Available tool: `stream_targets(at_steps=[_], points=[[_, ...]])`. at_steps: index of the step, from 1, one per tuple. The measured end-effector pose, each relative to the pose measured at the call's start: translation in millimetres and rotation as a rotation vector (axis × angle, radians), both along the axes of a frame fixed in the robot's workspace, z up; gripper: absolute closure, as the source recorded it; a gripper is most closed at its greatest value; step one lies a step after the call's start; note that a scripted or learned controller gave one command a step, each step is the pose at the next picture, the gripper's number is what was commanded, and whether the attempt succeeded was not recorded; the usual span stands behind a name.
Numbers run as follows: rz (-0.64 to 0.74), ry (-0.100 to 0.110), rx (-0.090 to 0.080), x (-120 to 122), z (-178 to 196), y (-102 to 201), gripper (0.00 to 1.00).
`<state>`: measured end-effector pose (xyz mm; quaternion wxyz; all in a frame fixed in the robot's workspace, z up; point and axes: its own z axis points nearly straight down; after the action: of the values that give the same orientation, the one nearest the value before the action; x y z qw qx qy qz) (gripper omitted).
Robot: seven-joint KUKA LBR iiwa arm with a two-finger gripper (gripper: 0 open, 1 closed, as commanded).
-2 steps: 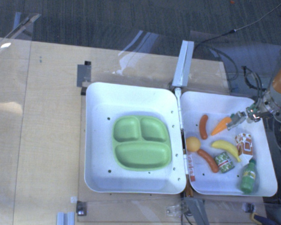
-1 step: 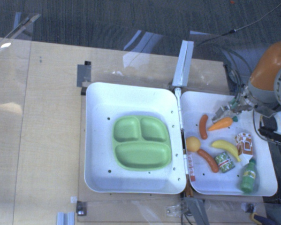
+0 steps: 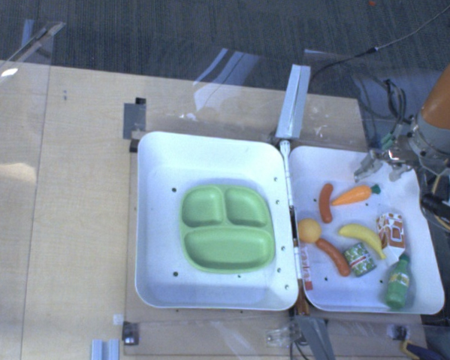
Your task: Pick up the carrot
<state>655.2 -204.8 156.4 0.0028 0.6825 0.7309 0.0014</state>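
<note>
Approach step. Hand (image 3: 382,163) spread wide, grasping nothing, above far end of right bin (image 3: 429,299). Carrot (image 3: 352,195) just nearer and left, beside sausage (image 3: 326,203). Next: shift over carrot, descend, clamp.

One camera sits high above the bench (image 3: 58,204) and looks down at a slant. It is far enough back to take in both white bins: the left bin (image 3: 152,209) and the right bin (image 3: 422,299).
</note>
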Motion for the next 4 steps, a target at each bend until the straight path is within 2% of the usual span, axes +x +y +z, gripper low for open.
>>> stream_targets(at_steps=[1, 2, 3, 4], points=[[-0.209, 0.001, 0.001, 4.0, -54.0, 7.0, 0.00], [-0.220, 0.004, 0.004, 15.2, -58.5, 84.7, 0.00], [-0.258, 0.002, 0.002, -72.3, 42.7, 47.9, 0.00], [-0.075, -0.003, -0.002, -104.0, -58.3, 70.6, 0.00]])
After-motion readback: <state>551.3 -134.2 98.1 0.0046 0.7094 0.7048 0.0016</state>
